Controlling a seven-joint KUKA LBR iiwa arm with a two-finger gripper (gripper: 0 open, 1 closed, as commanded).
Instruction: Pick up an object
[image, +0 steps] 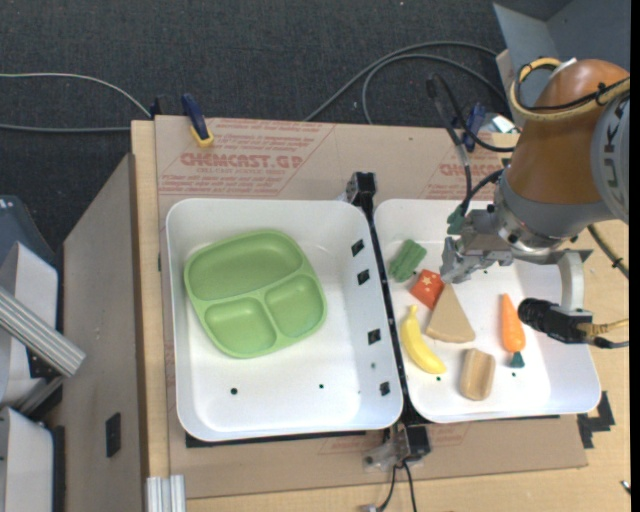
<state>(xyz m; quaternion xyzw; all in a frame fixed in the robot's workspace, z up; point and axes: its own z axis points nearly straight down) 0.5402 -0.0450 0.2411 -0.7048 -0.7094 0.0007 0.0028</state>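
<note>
Gripper (458, 264) low over the right bin (560, 395), near its upper-left part; the grey arm (560, 130) with orange band comes in from the right. Cannot tell how the claw is set, as the wrist body hides it from above.

Objects in the right bin: green piece (407, 259) just left of the gripper; small red block (428, 288) just below and left of it; tan wedge (451, 319) directly below, close to the red block. Yellow banana (420, 342) lies left of the wedge, along the bin's left wall. Tan bread-like roll (476, 374) further down; carrot (512, 324) to the right (orange, green end pointing down). Nothing seen lifted.

Left bin (200, 400) holds a green divided plate (255, 293), three compartments. Bins sit on brown cardboard (260, 150) with red print, over a wood bench; dark carpet (250, 50) beyond, cables trailing across it.
</note>
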